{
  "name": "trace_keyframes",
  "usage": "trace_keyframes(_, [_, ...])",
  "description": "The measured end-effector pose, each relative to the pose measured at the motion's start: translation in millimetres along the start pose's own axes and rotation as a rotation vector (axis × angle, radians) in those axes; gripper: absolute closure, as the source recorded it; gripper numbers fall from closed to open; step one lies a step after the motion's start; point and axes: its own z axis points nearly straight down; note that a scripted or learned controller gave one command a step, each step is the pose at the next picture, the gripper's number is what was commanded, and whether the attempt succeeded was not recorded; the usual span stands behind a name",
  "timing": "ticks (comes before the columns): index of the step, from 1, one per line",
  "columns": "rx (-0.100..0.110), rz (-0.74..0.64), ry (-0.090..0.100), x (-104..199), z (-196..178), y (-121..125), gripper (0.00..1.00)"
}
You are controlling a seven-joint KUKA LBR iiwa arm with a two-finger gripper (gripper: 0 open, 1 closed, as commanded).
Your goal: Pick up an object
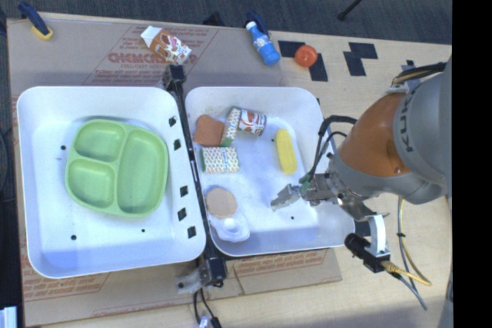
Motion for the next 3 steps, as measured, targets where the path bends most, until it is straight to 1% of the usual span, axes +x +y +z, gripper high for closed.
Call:
trace_keyframes(1, [-0.001,-0.003,-0.002,29.1,12.3,27.7,0.0])
trace_keyframes(2, [0.001,-0.006,-0.001,29.2,2.3,27.8,1.0])
trace_keyframes(3, [-0.004,0.001,-0.003,-0.9,-89.4,0.4,1.0])
